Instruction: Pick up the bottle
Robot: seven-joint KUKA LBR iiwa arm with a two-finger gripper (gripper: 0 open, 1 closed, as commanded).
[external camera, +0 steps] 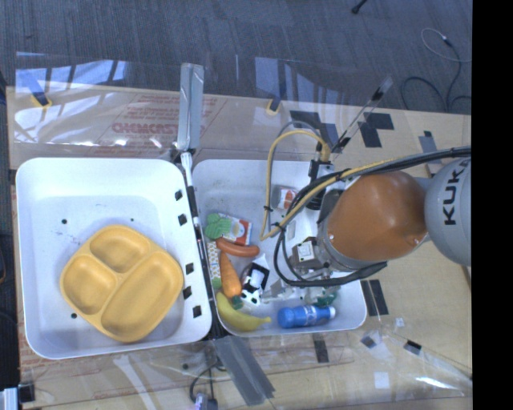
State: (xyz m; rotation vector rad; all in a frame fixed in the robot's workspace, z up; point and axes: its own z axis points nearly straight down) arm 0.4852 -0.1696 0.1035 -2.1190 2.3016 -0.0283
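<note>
You look down on a bench point(96, 120) under clear taped film, with dark carpet point(120, 24) at 12 o'clock. Two white bins sit side by side. Left bin point(40, 184): one yellow three-part tray point(120, 280). Right bin point(232, 172): one carrot point(230, 276), one sausage point(236, 247), one banana point(239, 316), one black-and-white toy point(254, 284), and one blue bottle point(306, 315) lying flat at the bin's 5 o'clock. The arm point(377, 220) overhangs from 3 o'clock, its gripper point(309, 280) just above the bottle; you cannot tell the jaw state.
</note>
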